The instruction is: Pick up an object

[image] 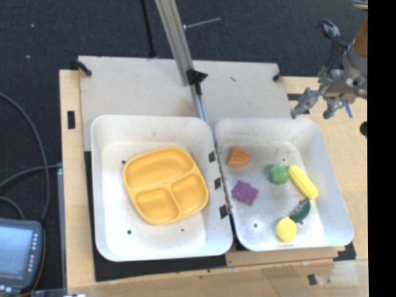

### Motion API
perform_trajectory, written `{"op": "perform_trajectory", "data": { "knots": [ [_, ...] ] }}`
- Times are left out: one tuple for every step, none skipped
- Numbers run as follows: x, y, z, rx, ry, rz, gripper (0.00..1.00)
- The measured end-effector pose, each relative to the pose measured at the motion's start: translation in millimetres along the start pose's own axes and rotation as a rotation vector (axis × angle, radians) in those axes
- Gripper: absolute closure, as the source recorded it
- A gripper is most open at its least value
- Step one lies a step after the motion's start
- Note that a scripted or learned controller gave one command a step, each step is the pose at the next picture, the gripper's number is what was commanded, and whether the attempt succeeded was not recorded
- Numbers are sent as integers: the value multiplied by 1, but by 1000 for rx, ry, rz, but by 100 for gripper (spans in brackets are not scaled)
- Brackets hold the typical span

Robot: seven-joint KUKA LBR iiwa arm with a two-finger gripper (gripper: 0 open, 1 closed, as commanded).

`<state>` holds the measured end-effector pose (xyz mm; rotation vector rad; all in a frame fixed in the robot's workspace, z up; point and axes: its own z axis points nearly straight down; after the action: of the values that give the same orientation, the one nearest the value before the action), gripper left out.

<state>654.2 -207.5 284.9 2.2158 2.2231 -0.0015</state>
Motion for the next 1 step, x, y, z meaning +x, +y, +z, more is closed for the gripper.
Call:
{"op": "perform_trajectory", "data": {
  "knots": [
    [0, 0, 0, 1, -1, -1, 0]
  ]
}}
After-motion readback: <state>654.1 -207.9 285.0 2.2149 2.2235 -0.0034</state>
